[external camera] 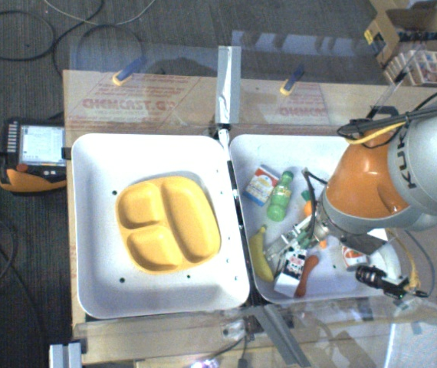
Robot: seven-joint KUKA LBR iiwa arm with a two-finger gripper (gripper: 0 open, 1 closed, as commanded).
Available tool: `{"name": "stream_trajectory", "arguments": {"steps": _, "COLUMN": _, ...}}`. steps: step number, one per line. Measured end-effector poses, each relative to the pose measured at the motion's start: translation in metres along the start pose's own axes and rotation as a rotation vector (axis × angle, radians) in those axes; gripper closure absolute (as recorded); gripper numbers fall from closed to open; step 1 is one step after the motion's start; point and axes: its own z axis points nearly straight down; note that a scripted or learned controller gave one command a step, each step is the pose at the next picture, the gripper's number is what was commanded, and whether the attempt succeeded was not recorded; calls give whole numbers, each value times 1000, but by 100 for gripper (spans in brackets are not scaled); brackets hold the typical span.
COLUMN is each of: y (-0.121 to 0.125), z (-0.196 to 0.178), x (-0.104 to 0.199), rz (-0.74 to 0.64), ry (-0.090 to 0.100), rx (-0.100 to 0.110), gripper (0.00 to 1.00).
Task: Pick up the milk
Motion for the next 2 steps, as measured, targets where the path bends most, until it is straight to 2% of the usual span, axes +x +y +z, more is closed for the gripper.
{"name": "stream_trajectory", "arguments": {"steps": 1, "y": 33, "z": -81, "x": 61, "rz": 313, "ry": 11, "rx": 28, "gripper": 0}}
{"name": "stream_trajectory", "arguments": {"steps": 2, "y": -11, "z": -23, "x": 2, "rz": 195, "ry": 13, "rx": 28, "gripper": 0}}
